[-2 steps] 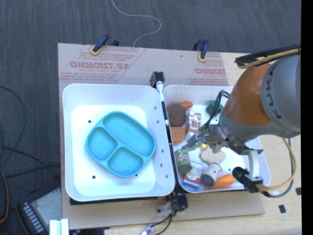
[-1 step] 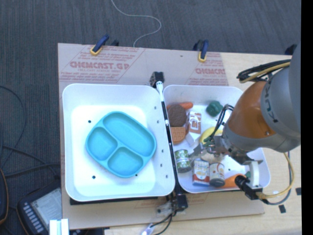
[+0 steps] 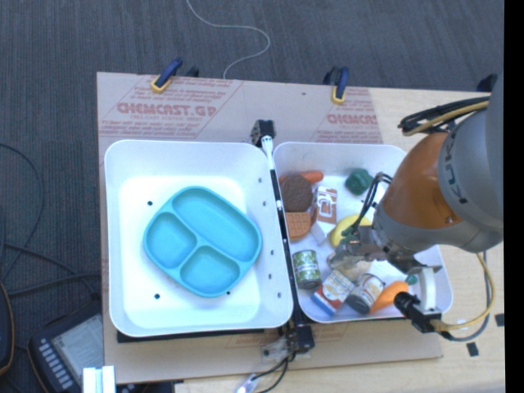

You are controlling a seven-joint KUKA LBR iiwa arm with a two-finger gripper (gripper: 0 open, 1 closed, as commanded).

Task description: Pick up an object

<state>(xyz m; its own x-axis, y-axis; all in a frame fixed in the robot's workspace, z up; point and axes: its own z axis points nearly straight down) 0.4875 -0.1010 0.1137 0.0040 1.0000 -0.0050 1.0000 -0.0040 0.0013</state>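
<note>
Right bin: crowded with small items, among them a banana, a green can and a brown disc. Tool low among them near the banana; finger state cannot be told. Step: approach to grasp. Next: close on one item, lift straight up.

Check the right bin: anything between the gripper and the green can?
Nothing visible stands between them. The gripper sits low in the right bin, with the green can just to its left across a small gap. The yellow object lies above that line.
</note>
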